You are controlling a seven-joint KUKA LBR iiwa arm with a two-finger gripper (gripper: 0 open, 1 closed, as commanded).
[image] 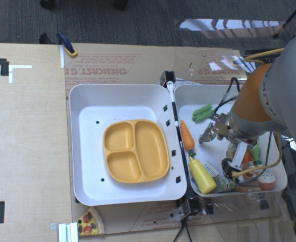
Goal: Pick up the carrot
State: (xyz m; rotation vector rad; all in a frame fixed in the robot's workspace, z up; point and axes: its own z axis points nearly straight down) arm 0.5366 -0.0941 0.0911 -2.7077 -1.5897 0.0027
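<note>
Two bins: white, shallow, set side by side on bench [26,135]; left bin [82,110], right bin [185,92].
Left bin contents: yellow divided plate [136,150], 3 compartments, laid flat approx mid-bin, nothing seen on it.
Carrot [187,135]: orange, found in right bin, against its left wall, pointed end toward far side, tilted slightly. Not touched by gripper; lying free.
Gripper [206,135]: seen low in right bin, just right of carrot, a small gap between them. Metal fingers [206,133] seen apart, i.e. spread, nothing between them.
Arm [269,84]: grey w/ orange band, reached in from right, wrist over right bin's middle.
Yellow bottle [201,175]: mustard-type, red tip pointed toward carrot's thick end, laid near right bin's near-left corner, just below carrot.
Green item [204,112]: veg-like toy, far part of right bin, above gripper, apart from carrot.
Other clutter: small mixed items at right bin's near-right corner, partly hidden by arm and cables; types not told for sure.
Pizza slice toy [89,222]: outside bins, on cardboard by left bin's near-left corner.
Cardboard sheet [102,64]: spread under both bins, red print visible at far edge.
Blue-yellow tool [67,44]: laid at cardboard's far-left corner.
</note>
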